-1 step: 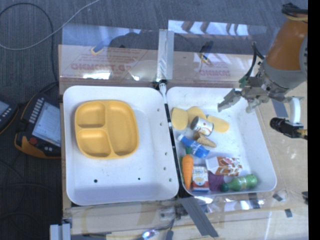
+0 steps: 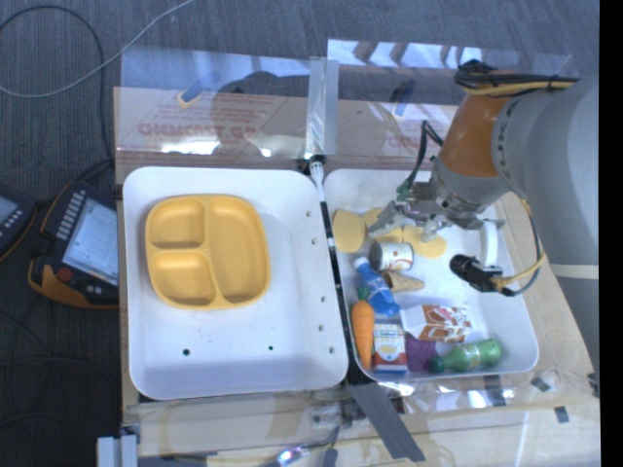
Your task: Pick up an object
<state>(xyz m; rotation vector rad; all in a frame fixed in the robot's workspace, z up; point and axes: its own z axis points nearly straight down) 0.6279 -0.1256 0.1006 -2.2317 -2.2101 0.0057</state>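
White bins: two side by side; left bin (image 2: pixel 195 368) holds a yellow divided plate (image 2: pixel 207 249).
Right bin (image 2: pixel 521 334): yellow discs, small can (image 2: pixel 393 255), blue bottle (image 2: pixel 375 287), carrot (image 2: pixel 362 331), juice carton (image 2: pixel 389 346), snack packet (image 2: pixel 446 321), green item (image 2: pixel 467 356).
Writing: none readable on any label.
Gripper (image 2: pixel 414 214): finger state hidden; cannot tell.
Can: just beside the gripper, at its 7 o'clock.

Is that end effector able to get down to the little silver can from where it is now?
Probably yes. The end effector hangs just above the can in the right bin, nothing lies over the can, though a blue bottle crowds it.
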